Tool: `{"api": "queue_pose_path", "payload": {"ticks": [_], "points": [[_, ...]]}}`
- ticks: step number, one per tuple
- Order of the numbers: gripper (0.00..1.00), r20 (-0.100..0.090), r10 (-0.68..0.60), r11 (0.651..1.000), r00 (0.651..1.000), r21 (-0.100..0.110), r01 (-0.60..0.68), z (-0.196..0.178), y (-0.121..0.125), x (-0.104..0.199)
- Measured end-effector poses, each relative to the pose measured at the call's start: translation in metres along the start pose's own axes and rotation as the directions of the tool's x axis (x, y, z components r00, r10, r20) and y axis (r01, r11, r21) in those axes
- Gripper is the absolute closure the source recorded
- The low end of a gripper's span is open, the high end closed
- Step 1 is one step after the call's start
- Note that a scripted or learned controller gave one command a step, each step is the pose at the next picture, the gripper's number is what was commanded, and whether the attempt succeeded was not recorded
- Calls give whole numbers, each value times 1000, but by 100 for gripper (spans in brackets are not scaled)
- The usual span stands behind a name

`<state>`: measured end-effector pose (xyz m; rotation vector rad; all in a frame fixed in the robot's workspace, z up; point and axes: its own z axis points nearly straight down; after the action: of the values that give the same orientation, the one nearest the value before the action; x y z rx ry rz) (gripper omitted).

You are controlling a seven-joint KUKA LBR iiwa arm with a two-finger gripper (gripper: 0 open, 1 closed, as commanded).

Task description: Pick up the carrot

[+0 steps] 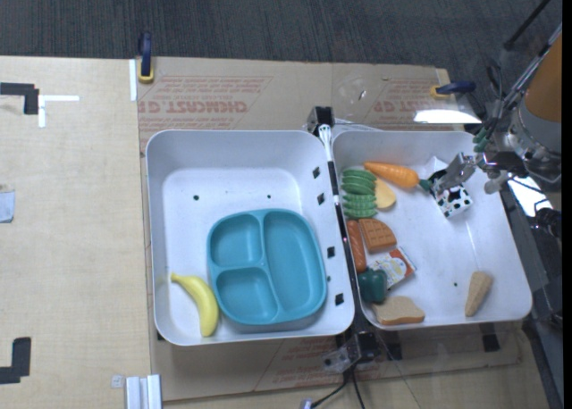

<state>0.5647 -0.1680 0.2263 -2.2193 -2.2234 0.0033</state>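
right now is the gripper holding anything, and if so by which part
Nothing is held. The gripper sits over the right bin just right of the carrot, with only a small black-and-white piece at its tip; the carrot lies free on the bin floor.

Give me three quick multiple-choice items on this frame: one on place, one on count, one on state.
1. Where does the carrot lie?
A. right bin, far end
B. left bin
C. on the teal plate

2. How many compartments has the teal plate?
A. two
B. three
C. five

3. How does the banana stand to the plate?
A. on it
B. beside it on the bin floor
C. under it

Answers: 1 A, it lies by the right bin's far wall. 2 B, three wells show. 3 B, it lies left of the plate's rim.
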Motion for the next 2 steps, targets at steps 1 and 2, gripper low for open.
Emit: {"api": "queue_pose_path", "payload": {"ticks": [1,2], "points": [[0,0,-25,1000,1000,0,25,96,72,38],[0,-19,380,925,925,5,-380,117,102,9]]}}
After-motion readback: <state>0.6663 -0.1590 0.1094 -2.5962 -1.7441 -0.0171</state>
